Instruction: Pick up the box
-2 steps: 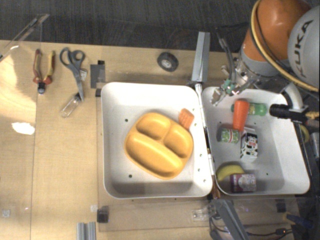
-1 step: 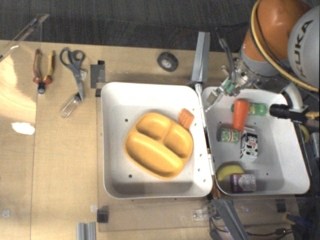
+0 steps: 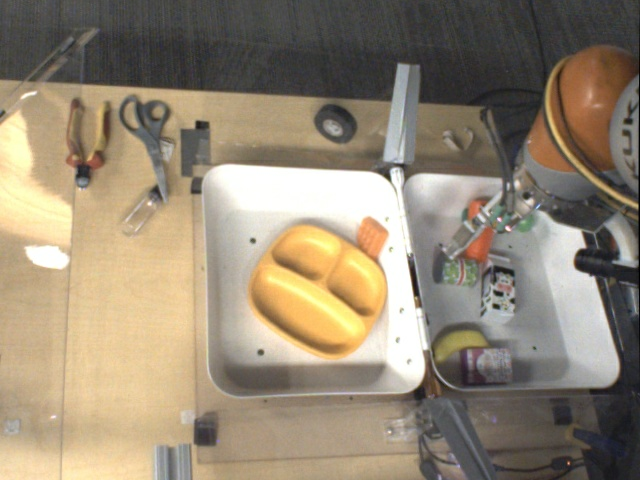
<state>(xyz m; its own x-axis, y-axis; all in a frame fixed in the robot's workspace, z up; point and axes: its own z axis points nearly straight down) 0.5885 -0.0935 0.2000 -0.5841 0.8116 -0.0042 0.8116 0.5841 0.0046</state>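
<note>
Box (image 3: 498, 292), long axis upright, lies at 6 o'clock just below gripper (image 3: 490, 230) | right bin (image 3: 590, 363) | grip state: cannot tell

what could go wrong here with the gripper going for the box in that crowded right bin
1. The gripper sits over an orange item and beside a green-labelled can, not the black-and-white box; it may close on the wrong thing.
2. The box lies close to the can, so a descent could nudge either one aside.
3. The purple can and yellow-green fruit near the right bin front wall leave little room if the box slides that way.
</note>
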